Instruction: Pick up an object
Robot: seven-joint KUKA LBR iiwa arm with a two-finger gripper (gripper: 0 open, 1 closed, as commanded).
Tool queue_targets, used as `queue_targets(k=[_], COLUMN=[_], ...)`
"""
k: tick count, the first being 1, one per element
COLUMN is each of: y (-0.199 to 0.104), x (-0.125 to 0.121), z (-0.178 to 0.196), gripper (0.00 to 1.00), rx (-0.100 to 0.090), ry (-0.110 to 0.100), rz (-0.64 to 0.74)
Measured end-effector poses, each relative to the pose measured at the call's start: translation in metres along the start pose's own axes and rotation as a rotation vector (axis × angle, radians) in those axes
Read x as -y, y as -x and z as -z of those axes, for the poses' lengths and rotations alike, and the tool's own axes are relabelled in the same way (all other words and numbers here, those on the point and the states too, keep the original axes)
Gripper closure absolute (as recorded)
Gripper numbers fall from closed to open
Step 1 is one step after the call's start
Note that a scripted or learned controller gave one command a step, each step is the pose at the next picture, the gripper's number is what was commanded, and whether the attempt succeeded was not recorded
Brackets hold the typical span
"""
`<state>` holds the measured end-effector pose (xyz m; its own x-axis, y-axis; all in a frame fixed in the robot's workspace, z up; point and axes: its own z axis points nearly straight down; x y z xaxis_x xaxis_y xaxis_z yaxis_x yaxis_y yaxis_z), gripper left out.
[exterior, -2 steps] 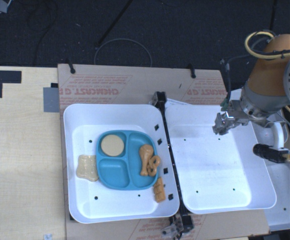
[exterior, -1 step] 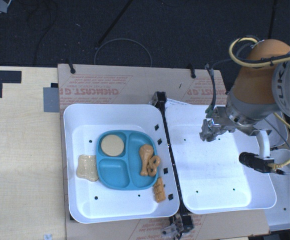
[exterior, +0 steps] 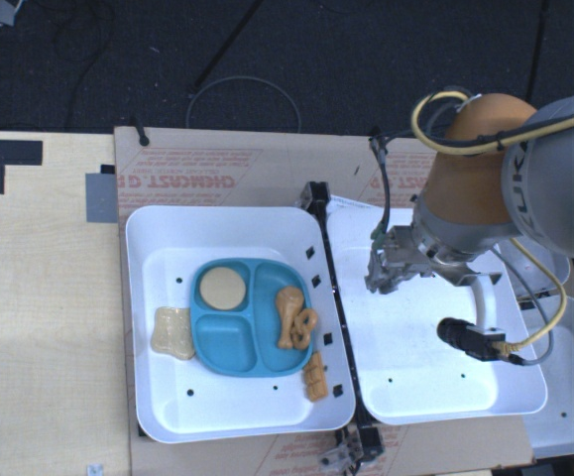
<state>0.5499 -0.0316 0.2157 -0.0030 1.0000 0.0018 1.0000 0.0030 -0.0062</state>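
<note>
Objects: the pickable things are all lying in the left bin [exterior: 158, 405]. A round tan disc [exterior: 222, 288] is sitting in 1 compartment of the blue divided plate [exterior: 229, 350], and a pretzel-like piece [exterior: 294, 317] is resting in another.
Off the plate: a pale cracker-like piece [exterior: 172, 332] is touching the plate's left edge, and a small brown piece [exterior: 314, 377] is lying just beside its lower right rim.
Me: I am hanging my gripper [exterior: 382, 274] over the right bin [exterior: 524, 395], near the divider [exterior: 328, 286] between the 2 bins.
Grasp: I cannot tell how I am set; nothing is showing in my grip.
Risk: I am judging that closing here would catch nothing, since every object is across the divider.
Risk 2: crossing low could be clipping the divider or the bin wall.
</note>
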Motion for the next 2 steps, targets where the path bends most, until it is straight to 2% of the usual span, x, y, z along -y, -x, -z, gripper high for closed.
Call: queue_targets(k=[1, 2], y=[-0.056, -0.103], x=[0.024, 0.029], z=[0.001, 0.010], gripper=[1.00, 1.00], rx=[-0.001, 0.000], ry=[0.000, 0.004], rz=[0.001, 0.002])
